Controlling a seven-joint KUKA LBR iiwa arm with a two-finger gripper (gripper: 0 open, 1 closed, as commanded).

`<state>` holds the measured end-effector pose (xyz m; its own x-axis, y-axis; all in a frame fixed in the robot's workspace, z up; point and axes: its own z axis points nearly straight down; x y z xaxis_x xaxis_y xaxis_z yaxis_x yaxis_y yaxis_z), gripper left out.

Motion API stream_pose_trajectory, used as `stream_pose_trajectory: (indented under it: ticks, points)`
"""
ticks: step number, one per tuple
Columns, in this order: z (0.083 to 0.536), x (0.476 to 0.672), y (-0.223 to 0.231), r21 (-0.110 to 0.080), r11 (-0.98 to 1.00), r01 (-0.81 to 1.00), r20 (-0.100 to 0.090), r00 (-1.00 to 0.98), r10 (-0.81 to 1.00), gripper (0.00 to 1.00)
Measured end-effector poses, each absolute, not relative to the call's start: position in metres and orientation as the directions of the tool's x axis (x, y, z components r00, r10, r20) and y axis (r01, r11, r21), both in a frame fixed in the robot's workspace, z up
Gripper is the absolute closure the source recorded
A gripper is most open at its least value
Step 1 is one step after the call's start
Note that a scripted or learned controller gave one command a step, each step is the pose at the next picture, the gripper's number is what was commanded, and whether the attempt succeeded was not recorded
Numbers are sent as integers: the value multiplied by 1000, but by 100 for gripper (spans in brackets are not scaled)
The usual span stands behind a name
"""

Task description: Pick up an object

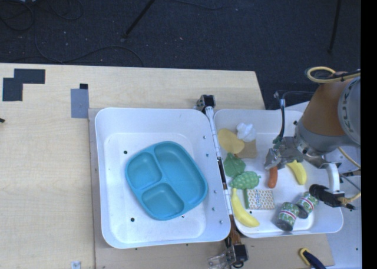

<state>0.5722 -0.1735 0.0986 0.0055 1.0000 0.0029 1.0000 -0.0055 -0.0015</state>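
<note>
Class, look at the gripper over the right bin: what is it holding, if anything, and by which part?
It cannot be told. The gripper sits low in the right bin, just above an orange carrot-like toy, but no grasp is visible.

No words or numbers can be read anywhere. Green and white printing is being shown on two small cans (294,210) in the right bin (259,122), but it is too small and blurry to be read. A dotted pattern is being shown on a small card (260,198).

The arm (336,115) is cut off at the right edge; its gripper (281,157) is too blurred to read.
</note>
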Motion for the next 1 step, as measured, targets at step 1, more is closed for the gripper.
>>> stream_pose_trajectory:
  ticks: [1]
  points:
    - [196, 547, -107, -3, 1, 1000, 1, -1, 1000, 100]
